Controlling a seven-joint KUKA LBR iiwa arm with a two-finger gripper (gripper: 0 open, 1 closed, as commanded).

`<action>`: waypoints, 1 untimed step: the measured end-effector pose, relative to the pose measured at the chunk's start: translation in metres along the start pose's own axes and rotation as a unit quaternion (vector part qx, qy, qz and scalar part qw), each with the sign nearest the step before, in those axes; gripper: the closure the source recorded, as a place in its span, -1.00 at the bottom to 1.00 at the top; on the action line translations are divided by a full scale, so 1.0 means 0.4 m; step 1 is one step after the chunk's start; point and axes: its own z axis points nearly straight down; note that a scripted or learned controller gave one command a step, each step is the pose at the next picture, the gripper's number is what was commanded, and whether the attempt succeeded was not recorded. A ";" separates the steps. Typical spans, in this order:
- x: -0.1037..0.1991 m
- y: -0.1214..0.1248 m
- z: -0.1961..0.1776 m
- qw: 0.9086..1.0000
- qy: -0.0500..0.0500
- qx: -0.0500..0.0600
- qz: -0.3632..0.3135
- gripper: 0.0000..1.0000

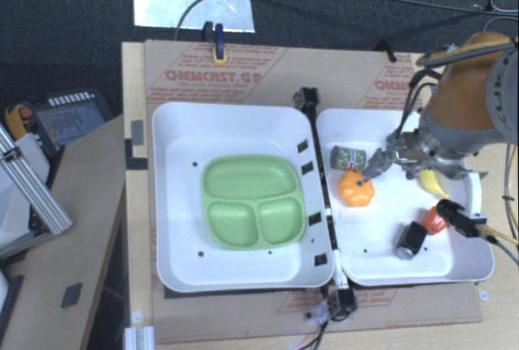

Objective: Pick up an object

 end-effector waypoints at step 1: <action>0.004 0.012 0.108 1.000 0.000 -0.001 0.000 -1.00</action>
